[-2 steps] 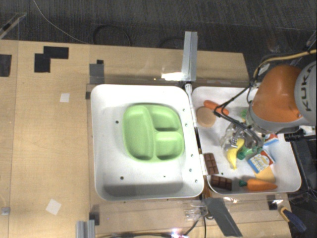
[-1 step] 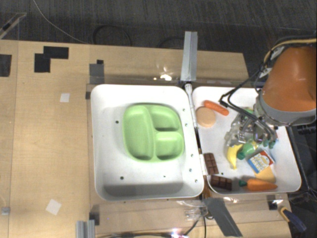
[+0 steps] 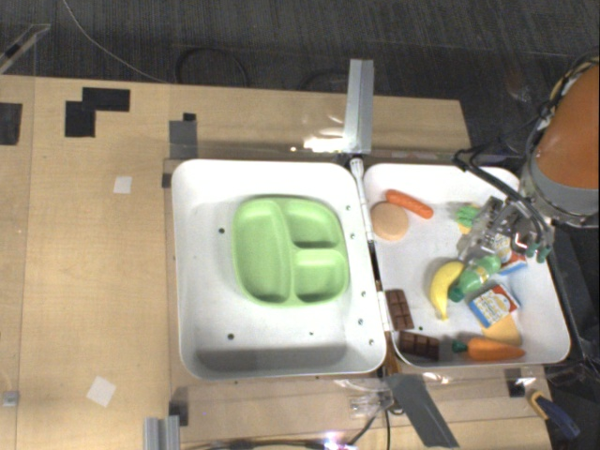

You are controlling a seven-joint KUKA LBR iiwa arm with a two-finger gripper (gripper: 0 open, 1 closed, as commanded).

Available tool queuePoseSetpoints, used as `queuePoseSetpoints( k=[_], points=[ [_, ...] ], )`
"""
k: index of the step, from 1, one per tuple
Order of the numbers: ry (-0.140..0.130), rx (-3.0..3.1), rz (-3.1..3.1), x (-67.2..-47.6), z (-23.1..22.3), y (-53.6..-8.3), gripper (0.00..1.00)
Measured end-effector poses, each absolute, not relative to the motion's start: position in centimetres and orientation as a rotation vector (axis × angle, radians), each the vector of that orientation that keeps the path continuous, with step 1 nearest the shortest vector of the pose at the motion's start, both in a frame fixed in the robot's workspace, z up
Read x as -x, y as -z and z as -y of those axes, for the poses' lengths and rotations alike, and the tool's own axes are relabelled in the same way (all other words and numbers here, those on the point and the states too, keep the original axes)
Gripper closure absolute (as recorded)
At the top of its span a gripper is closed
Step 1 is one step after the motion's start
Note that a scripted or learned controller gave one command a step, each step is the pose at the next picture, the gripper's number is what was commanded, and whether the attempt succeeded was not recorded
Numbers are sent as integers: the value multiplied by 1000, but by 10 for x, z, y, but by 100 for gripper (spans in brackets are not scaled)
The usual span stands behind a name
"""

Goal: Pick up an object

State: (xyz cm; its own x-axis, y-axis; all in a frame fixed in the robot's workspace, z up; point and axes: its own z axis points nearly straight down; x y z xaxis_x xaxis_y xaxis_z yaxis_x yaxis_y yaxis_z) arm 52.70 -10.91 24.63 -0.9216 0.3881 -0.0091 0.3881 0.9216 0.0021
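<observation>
Green divided plate (image 3: 287,249) in left bin (image 3: 197,279); tool (image 3: 489,242) above banana (image 3: 443,285) in right bin (image 3: 553,331).

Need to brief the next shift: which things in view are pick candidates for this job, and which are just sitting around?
Belongs to the job:
gripper
right bin
banana
green bottle
upper carrot
lower carrot
round bun
chocolate bars
small carton

Just lying about:
left bin
green divided plate

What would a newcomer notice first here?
Probably the bright green tray lying in the left bin. Next, the clutter of toy food in the right bin: a banana, carrots, a round bun. The tool hangs over that pile, just above the banana.
</observation>
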Motion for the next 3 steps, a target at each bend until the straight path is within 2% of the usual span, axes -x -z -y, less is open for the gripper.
queuePoseSetpoints(
  k=[1, 2, 3],
  points=[
    [1, -161, -3132, -488, 143, -173, 100],
    [3, 94, -3131, -526, 193, -163, 100],
    [4, 641, -3066, -548, 205, -151, 100]
  ],
)
